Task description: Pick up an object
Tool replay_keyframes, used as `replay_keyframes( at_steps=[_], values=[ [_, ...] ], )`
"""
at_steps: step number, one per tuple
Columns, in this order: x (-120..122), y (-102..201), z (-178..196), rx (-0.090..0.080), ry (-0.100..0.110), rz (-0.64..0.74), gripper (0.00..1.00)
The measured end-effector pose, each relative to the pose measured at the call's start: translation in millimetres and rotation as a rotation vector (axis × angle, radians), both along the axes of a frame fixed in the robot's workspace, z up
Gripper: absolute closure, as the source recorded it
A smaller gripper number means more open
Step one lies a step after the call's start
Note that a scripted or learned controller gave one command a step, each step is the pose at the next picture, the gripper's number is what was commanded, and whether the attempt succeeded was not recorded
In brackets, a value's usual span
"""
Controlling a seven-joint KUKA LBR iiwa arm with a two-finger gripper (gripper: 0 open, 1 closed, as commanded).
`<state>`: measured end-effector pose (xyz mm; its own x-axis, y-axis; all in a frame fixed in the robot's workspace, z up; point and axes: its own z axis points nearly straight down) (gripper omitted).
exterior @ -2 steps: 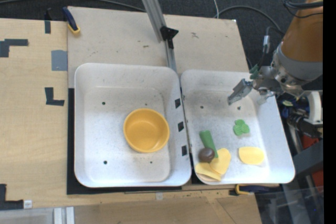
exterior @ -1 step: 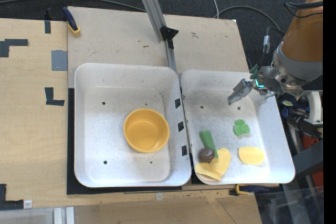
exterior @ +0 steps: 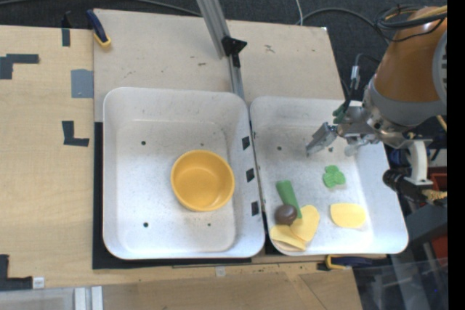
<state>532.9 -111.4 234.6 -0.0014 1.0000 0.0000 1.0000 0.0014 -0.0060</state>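
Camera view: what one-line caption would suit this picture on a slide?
The arm's tool hovers over the right bin above small green and yellow items, while a yellow bowl sits in the left bin.

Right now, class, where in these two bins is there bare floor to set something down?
Left bin: bare all around the yellow bowl. Right bin: bare along its far-left floor. Crowded at its near end: green stick, brown ball, green blob, yellow pieces.

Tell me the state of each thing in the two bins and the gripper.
Yellow bowl: upright, alone in left bin.
Green stick: lying flat, right bin.
Brown ball: resting against the stick's end.
Green lump: lying loose.
Gripper: open, above the right bin, holding nothing.
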Motion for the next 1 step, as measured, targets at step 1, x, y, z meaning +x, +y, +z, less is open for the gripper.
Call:
replay_keyframes(
  at_steps=[1],
  values=[
    [-6.9, 0.3, -45.5, 0.001, 0.001, -0.001, 0.00]
  ],
)
